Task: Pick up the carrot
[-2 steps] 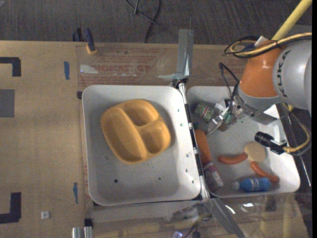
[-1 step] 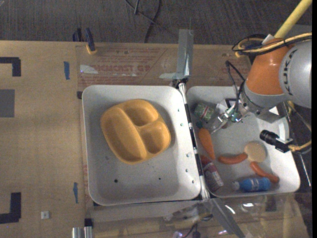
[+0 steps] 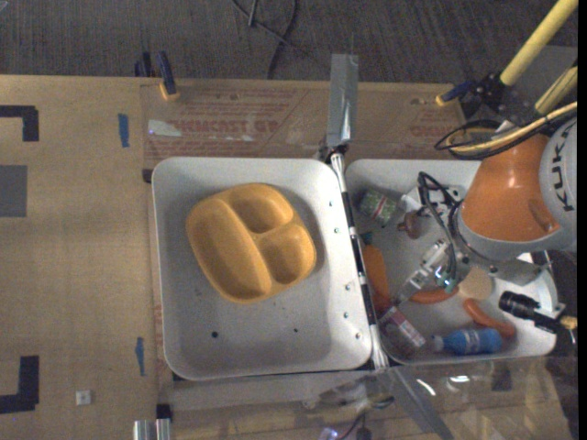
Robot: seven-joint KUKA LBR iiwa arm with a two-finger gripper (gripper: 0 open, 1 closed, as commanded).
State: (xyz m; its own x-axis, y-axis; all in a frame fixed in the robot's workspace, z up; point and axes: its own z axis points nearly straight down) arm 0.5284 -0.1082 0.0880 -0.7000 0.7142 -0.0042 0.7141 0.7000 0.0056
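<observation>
Carrot (image 3: 375, 273) lies in the right bin (image 3: 541, 342), lengthwise along that bin's left wall, just right of the seam between the two bins. It is orange, slender, and runs from upper left to lower right. Gripper (image 3: 438, 271) is lowered into the same bin, to the right of the carrot and apart from it. Whether the gripper is spread or closed cannot be told from this angle; nothing is seen to be held. Just below the gripper sits a second orange item (image 3: 429, 295), and contact between them cannot be judged.

Bench (image 3: 73, 246) is tan board with black tape marks at the far left and small blue tape strips. Blue clamps (image 3: 165, 71) hold the board's upper edge. Dark carpet (image 3: 110, 16) with a black cable fills the top of the frame. Yellow rods (image 3: 546, 27) cross the upper right corner.

Left bin (image 3: 174, 337) holds a yellow divided tray (image 3: 249, 241), three compartments, resting toward the bin's upper left. Right bin also holds a green can (image 3: 377, 205) at upper left, a blue bottle (image 3: 469, 342) along the lower edge, a small dark packet (image 3: 402, 326) at lower left, and an orange-red piece (image 3: 486, 315) above the bottle.
</observation>
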